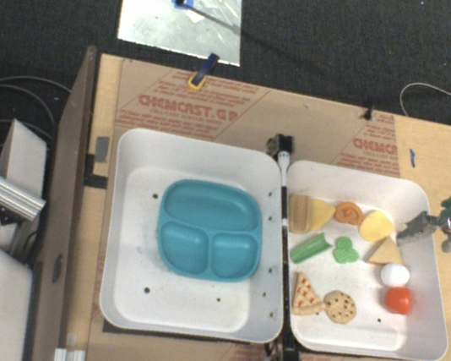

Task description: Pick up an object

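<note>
Approach step: your gripper [420, 223] sits at the right bin's [430, 338] far right rim, nothing between its fingers; how far they are parted I cannot tell. No object lifted. Candidates lie in that bin: tan wedge [385, 250] nearest, white ball [396, 274] and red ball [398, 299] just below. Next move likely calls for lowering squarely over one piece, clear of neighbours.

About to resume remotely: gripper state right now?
Gripper: at the right bin's far right edge, nothing seen between its fingers; open or shut cannot be told.
</note>
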You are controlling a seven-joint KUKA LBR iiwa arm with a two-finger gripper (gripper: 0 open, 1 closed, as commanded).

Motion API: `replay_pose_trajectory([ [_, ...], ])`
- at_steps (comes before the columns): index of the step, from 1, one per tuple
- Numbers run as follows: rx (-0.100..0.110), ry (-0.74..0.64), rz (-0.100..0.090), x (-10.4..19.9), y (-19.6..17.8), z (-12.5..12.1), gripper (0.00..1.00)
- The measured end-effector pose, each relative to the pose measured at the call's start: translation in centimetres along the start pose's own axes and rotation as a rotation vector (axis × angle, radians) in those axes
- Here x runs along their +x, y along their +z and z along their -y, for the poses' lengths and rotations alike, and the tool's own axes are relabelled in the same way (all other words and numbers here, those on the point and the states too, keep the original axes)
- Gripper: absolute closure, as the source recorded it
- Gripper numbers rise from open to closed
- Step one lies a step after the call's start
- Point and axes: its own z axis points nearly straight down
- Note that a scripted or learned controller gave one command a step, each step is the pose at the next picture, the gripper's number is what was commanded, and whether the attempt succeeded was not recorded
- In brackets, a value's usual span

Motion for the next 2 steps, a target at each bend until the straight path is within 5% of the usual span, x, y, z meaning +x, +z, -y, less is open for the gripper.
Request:
replay_pose_trajectory([
  [1, 0.010, -0.005, -0.005, 3.6, 14.9, -2.1, 0.00],
  [2, 0.003, 0.003, -0.003, 6.9, 18.6, 2.5, 0.00],
])
